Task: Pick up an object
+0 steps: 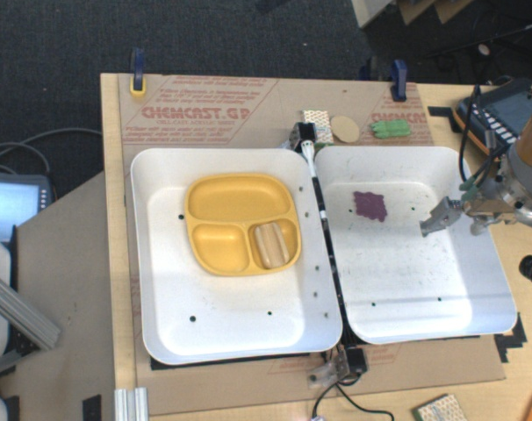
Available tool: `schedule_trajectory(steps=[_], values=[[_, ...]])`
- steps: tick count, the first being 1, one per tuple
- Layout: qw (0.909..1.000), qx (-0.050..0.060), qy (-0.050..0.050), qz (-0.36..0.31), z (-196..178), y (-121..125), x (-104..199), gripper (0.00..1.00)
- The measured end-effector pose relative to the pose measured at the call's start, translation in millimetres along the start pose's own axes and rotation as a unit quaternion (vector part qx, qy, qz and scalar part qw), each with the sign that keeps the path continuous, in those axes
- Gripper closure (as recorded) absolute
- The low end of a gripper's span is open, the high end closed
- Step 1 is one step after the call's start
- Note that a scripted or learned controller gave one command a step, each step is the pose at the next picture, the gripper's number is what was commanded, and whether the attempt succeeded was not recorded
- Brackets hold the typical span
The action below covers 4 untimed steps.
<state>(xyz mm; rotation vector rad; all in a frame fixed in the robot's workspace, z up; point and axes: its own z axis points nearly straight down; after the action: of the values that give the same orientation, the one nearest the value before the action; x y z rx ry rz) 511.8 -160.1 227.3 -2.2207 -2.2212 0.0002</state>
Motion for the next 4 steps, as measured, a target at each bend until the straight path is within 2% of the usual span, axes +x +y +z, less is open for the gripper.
schedule_trajectory(steps=[1,2,3,4], values=[[1.0000,0.004,0.003,-0.003,114,69,56,0.00],[1.0000,-0.001,0.000,-0.001,145,109,63,0.00],[1.0000,-0.003,-0.001,0.000,132,109,62,1.00],[1.0000,-0.003,-0.003,0.004,85,80,-12,1.00]])
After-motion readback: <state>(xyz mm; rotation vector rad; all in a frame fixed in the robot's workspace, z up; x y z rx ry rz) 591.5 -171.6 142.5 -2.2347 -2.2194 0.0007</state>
